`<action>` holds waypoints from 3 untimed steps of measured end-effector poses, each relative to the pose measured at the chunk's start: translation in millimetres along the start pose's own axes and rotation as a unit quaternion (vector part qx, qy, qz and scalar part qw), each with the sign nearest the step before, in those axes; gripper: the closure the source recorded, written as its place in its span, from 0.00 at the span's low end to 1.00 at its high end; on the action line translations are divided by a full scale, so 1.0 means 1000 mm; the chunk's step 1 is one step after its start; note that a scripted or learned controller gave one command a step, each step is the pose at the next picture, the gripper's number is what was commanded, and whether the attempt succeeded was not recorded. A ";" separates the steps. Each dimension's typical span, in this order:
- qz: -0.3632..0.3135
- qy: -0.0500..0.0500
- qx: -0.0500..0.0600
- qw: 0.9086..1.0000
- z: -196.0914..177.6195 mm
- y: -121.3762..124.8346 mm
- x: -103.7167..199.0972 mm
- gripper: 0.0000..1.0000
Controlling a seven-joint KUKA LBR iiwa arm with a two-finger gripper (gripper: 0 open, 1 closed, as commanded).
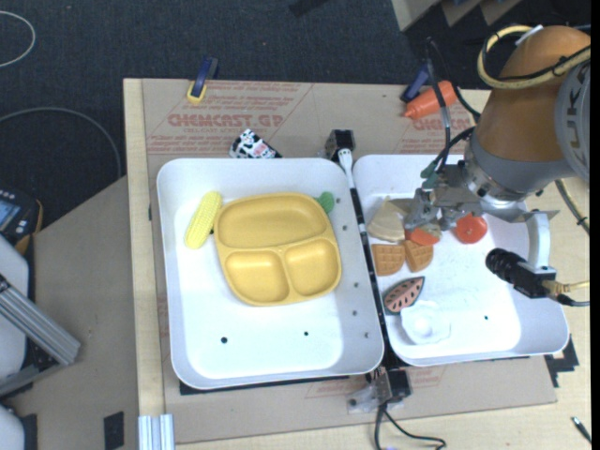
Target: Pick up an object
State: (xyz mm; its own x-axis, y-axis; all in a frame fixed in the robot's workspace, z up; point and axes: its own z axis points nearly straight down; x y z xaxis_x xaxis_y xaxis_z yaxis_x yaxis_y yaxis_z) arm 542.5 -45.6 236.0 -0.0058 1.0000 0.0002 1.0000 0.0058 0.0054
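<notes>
The end effector [424,216] is lowered into the right bin [525,331], over a cluster of toy foods at that bin's left side: a pale bread-like piece [384,221], a waffle-patterned piece [387,257] and a small red-orange piece [423,237] directly beneath it. Whether it is wide, narrow or holding anything cannot be told. In my judgement the step in hand is the descent to grasp; the next move calls for closing on one piece, then a clean lift (neighbours lie touching). The desk board [225,118] reads "CHEMCAST GP" in red. The left bin [187,336] carries a yellow divided tray [277,247] and a toy corn cob [202,218].
</notes>
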 end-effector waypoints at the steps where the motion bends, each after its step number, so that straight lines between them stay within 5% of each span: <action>1: 0.003 0.000 0.003 1.000 0.002 -0.003 -0.005 1.00; 3: 0.003 0.000 0.005 1.000 0.010 -0.007 0.007 1.00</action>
